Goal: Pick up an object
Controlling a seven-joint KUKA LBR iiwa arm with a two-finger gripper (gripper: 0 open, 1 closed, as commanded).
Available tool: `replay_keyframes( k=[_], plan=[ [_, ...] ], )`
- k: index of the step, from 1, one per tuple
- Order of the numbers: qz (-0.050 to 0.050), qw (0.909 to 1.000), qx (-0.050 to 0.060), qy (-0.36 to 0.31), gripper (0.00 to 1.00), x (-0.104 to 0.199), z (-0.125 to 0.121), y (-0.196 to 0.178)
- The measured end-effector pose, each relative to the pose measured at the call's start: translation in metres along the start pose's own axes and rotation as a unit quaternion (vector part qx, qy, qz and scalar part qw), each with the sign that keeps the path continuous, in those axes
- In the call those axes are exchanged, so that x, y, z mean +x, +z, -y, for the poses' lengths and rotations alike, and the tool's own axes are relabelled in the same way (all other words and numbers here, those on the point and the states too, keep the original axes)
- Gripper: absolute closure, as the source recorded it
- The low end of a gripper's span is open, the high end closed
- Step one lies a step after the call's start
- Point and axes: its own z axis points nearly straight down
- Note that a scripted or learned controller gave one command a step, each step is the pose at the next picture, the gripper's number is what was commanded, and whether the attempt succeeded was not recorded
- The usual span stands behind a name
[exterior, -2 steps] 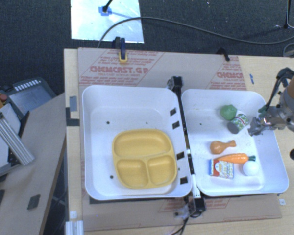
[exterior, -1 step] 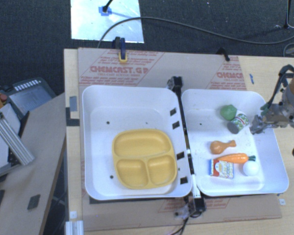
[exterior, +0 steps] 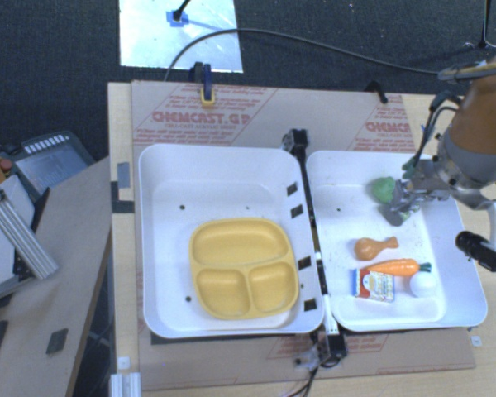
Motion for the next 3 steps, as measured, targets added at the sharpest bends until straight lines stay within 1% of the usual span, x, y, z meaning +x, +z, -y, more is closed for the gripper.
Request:
replay_keyframes(
  k=[1, 2, 3],
  plan=[
    [0.0, 1.0, 0.001, 0.0, 1.0, 0.062, -0.013, 0.004],
    [0.0, 1.0, 0.001, 0.001, 1.0, 0.104, -0.031, 0.004],
    [-0.001, 1.0, 0.0, 0.0, 1.0, 0.163, -0.048, -0.005]
  ],
)
